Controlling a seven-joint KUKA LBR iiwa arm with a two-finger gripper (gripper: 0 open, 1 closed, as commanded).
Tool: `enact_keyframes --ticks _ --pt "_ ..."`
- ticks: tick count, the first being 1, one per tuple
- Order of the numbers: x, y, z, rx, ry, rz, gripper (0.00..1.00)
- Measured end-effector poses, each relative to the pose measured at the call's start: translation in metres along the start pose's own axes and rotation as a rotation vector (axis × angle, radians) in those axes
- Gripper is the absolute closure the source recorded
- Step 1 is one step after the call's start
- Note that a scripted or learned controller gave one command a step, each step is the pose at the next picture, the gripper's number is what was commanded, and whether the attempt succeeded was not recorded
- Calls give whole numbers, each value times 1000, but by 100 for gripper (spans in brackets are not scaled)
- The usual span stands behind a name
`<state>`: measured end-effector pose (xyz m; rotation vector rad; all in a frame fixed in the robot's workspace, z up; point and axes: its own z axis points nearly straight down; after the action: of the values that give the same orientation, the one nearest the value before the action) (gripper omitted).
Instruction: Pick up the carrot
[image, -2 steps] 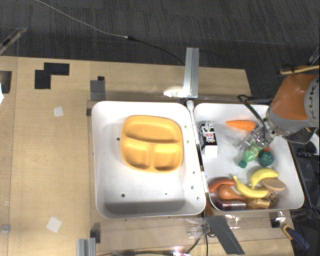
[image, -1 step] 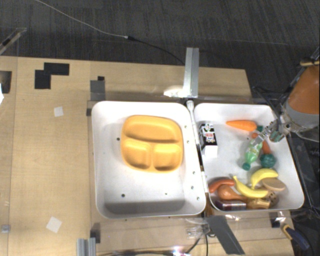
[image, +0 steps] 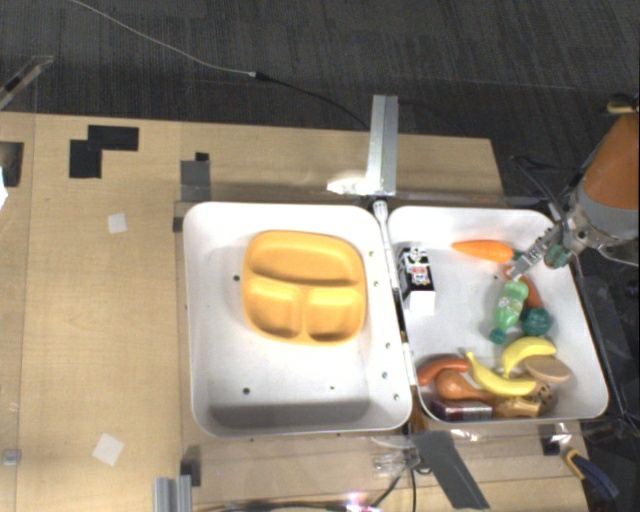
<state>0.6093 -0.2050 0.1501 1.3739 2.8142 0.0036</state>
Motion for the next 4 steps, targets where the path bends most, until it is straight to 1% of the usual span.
enact_keyframes --ticks 1,2,3,4 --pt "6 36 62 -1 0 95 100" --pt "-14 17 30 0 -1 195 100" --pt "-7 68 53 22 7 516 100" --pt "50 83 9 2 3 806 100"
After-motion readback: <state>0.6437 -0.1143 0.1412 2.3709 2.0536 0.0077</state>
